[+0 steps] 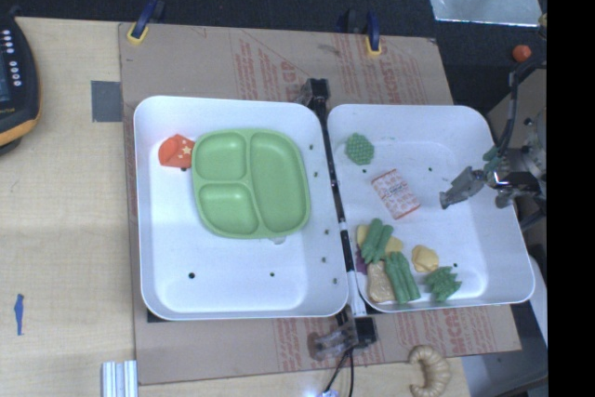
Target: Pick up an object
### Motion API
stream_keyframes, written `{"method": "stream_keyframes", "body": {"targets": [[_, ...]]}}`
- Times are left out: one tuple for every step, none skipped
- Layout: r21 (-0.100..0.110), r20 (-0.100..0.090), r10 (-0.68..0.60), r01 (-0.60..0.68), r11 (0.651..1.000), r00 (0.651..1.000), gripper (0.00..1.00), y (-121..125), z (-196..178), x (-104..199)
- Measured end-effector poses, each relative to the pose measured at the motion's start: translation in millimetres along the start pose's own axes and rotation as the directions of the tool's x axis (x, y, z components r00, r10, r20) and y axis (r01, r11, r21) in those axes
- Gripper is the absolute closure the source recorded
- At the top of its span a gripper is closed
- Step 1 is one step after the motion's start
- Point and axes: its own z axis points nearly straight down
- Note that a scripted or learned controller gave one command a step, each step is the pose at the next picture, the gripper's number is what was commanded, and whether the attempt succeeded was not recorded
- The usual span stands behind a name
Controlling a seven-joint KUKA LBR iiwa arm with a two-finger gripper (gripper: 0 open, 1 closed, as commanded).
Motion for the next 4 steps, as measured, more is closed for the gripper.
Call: {"method": "stream_keyframes", "body": {"targets": [[0.005,-0.001,-0.006,0.006,1.000,1.000,0.00,45.6,88.8,33.0],[0.004,0.000,-0.003,0.003,1.000,1.000,0.00,58.4,163.8,41.8],[-0.004,0.001,-0.002,0.002,1.000,1.000,0.00,86.4,159.0,44.7],[0.000,0.002,-0.002,0.002,1.000,1.000,1.00,85.1,148.8,43.4]]}}
